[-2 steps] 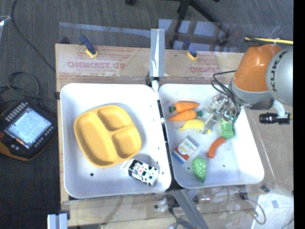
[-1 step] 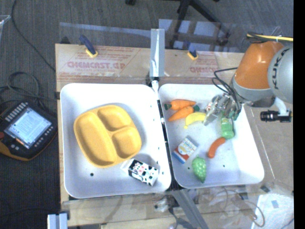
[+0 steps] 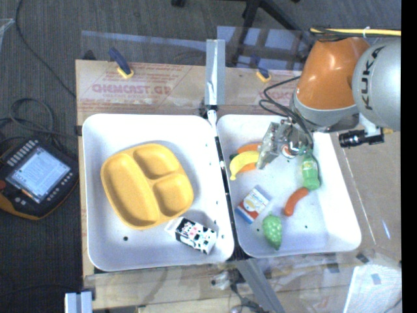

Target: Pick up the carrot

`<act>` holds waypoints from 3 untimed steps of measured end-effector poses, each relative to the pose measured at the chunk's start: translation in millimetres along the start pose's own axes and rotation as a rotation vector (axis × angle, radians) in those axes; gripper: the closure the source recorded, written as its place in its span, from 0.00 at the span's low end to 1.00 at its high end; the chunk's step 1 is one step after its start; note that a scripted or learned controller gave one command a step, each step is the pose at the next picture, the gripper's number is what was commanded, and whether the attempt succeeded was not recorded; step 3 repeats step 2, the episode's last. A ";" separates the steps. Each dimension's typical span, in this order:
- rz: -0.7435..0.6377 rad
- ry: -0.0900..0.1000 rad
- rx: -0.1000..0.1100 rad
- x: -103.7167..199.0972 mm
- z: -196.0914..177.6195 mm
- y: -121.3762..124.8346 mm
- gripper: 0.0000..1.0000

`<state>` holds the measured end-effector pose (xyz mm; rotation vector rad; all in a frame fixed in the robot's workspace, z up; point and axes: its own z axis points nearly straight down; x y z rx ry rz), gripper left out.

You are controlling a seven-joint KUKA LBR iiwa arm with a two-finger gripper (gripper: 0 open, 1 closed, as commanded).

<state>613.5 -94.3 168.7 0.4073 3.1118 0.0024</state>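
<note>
The carrot [image 3: 295,200] is lying at a slant in the right bin [image 3: 348,230], toward that bin's right edge and near its front, apart from its neighbours and so probably open to a grasp from above. The claw [image 3: 270,150] is hanging over the bin's back-left part, just beside the banana [image 3: 242,164] and well apart from the carrot. Whether it is spread or pressed together, I cannot tell. The arm [image 3: 339,83] is reaching in over the worktop's back-right corner, wrist pointing downward.

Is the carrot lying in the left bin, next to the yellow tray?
No, the carrot lies in the right bin, between the green bottle and the small carton.
</note>
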 end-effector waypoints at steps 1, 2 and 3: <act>-0.071 -0.005 -0.001 -38.7 64.0 -5.9 1.00; -0.044 -0.003 -0.002 -39.5 -38.4 28.1 1.00; -0.044 -0.003 -0.002 -39.5 -38.4 28.1 1.00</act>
